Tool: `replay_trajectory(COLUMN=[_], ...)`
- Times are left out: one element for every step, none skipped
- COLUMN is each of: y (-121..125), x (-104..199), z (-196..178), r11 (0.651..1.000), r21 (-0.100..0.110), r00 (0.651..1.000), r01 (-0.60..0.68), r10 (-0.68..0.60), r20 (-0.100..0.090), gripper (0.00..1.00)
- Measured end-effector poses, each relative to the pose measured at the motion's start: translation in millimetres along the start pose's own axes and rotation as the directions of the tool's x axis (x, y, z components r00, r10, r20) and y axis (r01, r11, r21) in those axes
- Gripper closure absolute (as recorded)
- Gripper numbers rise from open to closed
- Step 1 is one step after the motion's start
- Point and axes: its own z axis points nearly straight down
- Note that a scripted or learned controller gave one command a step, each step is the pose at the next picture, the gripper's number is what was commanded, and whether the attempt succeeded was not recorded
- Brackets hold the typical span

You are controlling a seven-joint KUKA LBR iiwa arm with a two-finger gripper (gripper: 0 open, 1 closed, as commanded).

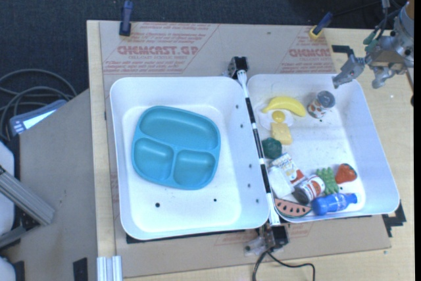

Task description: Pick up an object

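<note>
Up at the far right corner of the surface (197, 36), I have the claw (363, 72) hanging over the rim of the right bin (375, 135), its two fingers spread apart with nothing between them. By my reading this is the approach step: no object is chosen or touched yet. The nearest candidate is a small round can (323, 101) just below the claw, with a yellow banana (285, 104) beside it to the left. Next I need to settle above one item, drop straight down and close. The can looks short, with a printed label and a pale top, standing apart from the clutter crowded at the bin's near end, so it seems the cleaner pick.
</note>
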Motion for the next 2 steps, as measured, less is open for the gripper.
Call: replay_trajectory(y=[39.5, 54.3], x=[-11.2, -15.0], z=[92.9, 189.5], r11=[1.000, 1.000], r21=[0.003, 0.004], r00=[1.000, 1.000], r01=[0.001, 0.001], r10=[-0.001, -0.001], r20=[-0.001, -0.002], gripper=[0.00, 0.00])
